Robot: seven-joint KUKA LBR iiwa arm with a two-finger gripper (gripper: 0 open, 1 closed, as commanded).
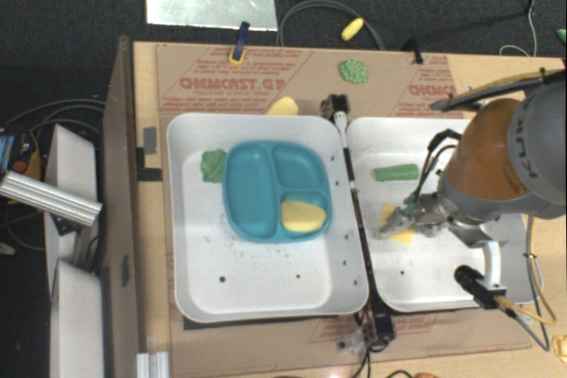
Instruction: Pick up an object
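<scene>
In the right bin (390, 292), the gripper (396, 226) sits low at a yellow piece (391, 215); whether it grips is unclear, and nothing is lifted yet.

Grey arm (532, 168), orange band, black cables along wrist, small metallic pincer (396, 226).
</scene>
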